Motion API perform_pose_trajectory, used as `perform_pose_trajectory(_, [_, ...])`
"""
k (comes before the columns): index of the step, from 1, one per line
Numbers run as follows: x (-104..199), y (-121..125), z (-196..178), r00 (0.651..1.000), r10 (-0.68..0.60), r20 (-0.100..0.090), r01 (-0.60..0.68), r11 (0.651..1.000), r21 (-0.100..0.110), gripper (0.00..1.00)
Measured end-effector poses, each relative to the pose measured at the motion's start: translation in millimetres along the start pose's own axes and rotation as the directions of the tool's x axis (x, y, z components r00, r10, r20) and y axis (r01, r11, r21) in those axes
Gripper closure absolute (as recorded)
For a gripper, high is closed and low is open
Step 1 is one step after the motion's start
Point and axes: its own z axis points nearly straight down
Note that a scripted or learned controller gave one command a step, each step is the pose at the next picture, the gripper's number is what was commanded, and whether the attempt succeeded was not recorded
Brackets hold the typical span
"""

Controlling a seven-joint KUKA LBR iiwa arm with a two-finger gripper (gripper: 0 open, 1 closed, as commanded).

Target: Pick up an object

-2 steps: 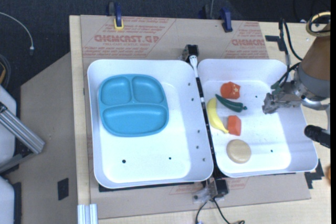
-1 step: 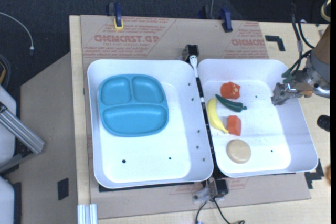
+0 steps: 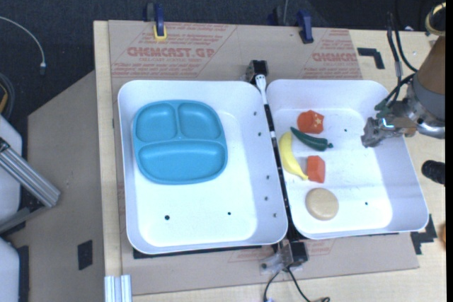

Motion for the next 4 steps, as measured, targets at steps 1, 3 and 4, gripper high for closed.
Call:
perform_pose_trajectory(1, [55,-2,6,1.000,-0.006,-0.002,0.006,1.000,0.000,1.00])
perform_pose_trajectory(3, [170,-11,8,1.000,-0.006,-0.002,0.006,1.000,0.001,1.00])
perform_pose_trajectory(4, [223,-14,-15,1.000,-0.005,-0.001,0.005,1.000,-0.005,1.00])
